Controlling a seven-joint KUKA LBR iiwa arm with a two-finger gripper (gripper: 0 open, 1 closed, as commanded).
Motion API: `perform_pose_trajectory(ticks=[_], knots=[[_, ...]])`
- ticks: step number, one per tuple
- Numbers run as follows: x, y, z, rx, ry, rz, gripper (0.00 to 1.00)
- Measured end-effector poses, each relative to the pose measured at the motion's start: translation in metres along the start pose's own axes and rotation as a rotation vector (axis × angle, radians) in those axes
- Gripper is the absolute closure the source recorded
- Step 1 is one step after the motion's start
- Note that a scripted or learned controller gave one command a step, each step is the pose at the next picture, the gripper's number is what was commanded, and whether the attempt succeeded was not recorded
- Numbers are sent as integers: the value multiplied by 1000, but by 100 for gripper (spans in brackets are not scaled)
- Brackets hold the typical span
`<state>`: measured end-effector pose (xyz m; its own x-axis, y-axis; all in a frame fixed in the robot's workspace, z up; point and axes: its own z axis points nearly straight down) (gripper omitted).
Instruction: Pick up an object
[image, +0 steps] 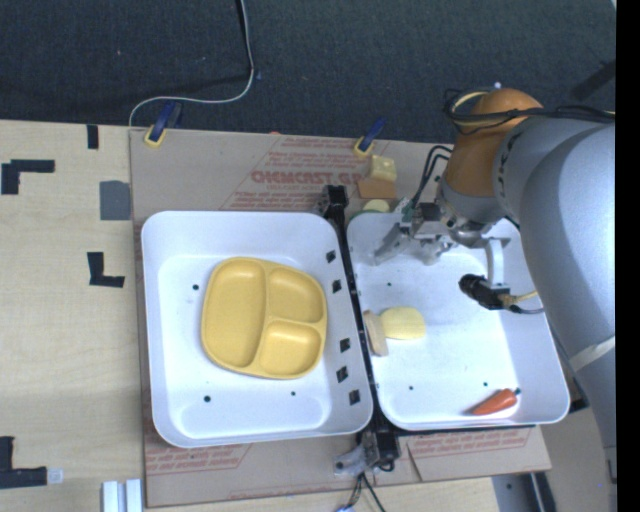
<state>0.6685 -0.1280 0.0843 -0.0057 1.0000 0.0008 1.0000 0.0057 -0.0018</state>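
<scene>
My gripper hangs over the far end of the right bin, close to its back wall. Its two metal fingers are spread apart, and only bare bin floor shows between them. A pale yellow soft lump with a tan slice at its left side lies near the bin's left wall, below the gripper. A small orange carrot-like piece rests in the near right corner. The left bin holds a yellow divided plate.
The black divider runs between the two bins. Behind the right bin, on the cardboard, sit a tan block and a pale round piece. The grey arm covers the right bin's right side.
</scene>
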Motion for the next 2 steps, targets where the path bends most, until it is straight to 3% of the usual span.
perform_pose_trajectory(ticks=[1,2], knots=[[31,0,0,1,-1,2,0],[28,0,0,0,-1,4,0]])
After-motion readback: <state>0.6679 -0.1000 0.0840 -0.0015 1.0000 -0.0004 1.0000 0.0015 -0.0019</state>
